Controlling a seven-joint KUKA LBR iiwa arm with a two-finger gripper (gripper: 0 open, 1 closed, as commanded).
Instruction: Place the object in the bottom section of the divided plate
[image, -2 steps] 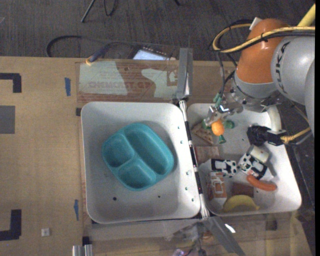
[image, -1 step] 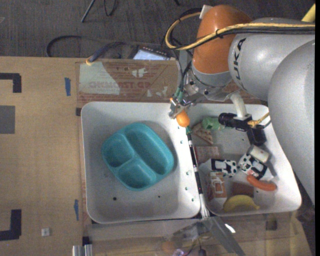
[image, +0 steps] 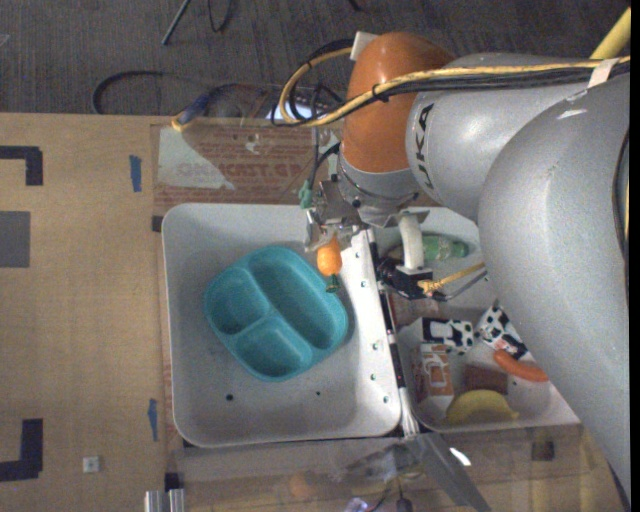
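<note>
A teal divided plate (image: 275, 312) lies in the left white bin (image: 200, 380), turned at a slant, with three sections. My gripper (image: 326, 243) hangs over the plate's upper right rim, under the orange band of the arm. A small orange object (image: 327, 260) with a green tip sits between the fingers, just above the plate's edge and close to the wall between the two bins.
The right bin (image: 540, 412) holds a green object (image: 443, 246), a black-and-white cow toy (image: 455, 333), a brown carton (image: 436, 373), a yellow banana (image: 480, 405) and an orange-red piece (image: 520, 367). The grey arm covers much of that bin.
</note>
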